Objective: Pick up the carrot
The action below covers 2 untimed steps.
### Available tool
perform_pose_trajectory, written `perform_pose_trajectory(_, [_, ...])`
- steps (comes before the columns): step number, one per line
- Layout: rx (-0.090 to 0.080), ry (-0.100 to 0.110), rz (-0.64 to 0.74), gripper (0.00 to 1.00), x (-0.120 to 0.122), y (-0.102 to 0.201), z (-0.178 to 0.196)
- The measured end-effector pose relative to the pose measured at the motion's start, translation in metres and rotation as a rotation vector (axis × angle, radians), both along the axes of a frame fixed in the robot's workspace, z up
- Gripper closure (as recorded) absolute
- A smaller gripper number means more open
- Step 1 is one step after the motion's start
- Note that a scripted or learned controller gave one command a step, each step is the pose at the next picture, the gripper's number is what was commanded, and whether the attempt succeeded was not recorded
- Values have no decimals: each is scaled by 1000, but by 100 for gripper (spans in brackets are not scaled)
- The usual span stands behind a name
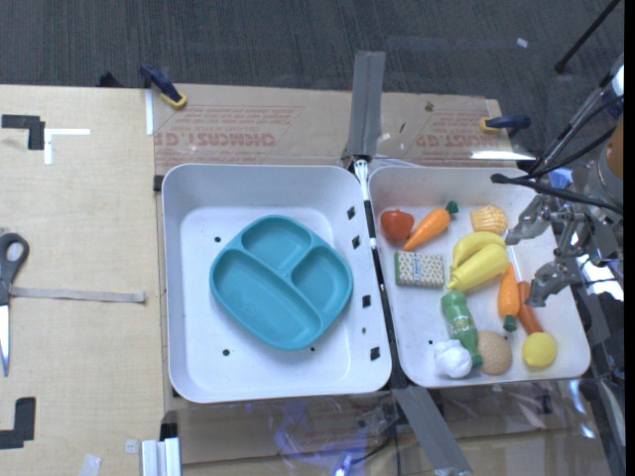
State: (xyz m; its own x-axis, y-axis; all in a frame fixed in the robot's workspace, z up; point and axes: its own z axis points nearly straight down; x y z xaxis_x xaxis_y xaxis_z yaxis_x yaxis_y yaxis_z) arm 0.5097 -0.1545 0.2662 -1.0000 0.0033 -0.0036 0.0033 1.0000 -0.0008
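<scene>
An orange carrot (427, 228) with a green top lies tilted at the back of the right bin (571, 363), between a red tomato (396, 224) and a yellow banana-like fruit (479, 262). A second, smaller orange carrot-like piece (508, 292) lies further right, with a reddish-orange piece (530, 316) beside it. My gripper (536, 258) hovers over the right side of this bin, open, with nothing held between its fingers. Its lower fingertip (545, 287) is just right of the smaller orange piece. The gripper is well to the right of the tilted carrot.
The right bin also holds a pale corn-like piece (488, 217), a patterned green block (420, 269), a green bottle-like item (458, 316), a white item (453, 361), a brown potato (493, 352) and a yellow lemon (539, 350). A blue divided plate (282, 282) sits in the left bin (179, 266).
</scene>
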Motion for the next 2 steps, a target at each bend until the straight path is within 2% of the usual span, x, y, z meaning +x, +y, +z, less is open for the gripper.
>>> perform_pose_trajectory(1, [1, 1, -187, 0, 55, -15, -131])
perform_pose_trajectory(2, [1, 0, -205, 0, 44, -68, -173])
